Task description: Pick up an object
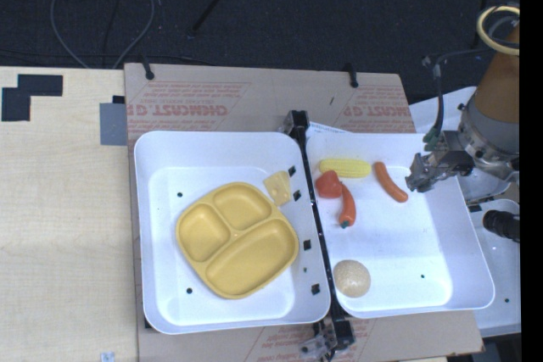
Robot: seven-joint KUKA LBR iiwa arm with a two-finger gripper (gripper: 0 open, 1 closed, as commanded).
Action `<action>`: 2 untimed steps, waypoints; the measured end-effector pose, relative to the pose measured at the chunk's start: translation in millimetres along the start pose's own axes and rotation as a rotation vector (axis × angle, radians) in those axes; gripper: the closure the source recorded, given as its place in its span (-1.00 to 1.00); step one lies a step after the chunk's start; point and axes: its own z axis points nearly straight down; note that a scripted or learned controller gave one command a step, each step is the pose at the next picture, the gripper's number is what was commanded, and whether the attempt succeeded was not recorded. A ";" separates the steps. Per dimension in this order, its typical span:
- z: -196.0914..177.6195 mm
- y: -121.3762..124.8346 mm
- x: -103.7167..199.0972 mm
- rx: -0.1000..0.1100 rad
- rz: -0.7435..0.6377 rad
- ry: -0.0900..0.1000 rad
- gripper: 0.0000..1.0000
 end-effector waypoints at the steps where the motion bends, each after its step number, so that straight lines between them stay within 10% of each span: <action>1: -2.6 8.4 54.1 -0.001 0.000 -0.001 1.00; 2: -3.0 8.0 104.7 0.000 0.000 -0.001 1.00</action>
